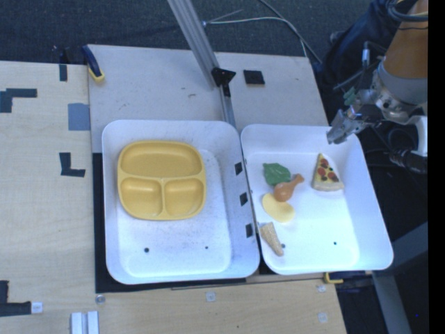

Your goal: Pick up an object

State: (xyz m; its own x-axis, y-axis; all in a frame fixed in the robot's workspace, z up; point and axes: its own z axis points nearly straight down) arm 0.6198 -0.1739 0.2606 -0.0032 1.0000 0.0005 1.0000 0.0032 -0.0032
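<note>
The gripper hovers over the right bin, above the pizza slice. Nothing lifted (jaw state cannot be told); the grasp remains undone.

Divided plate in left bin; pizza slice in right bin.
</note>
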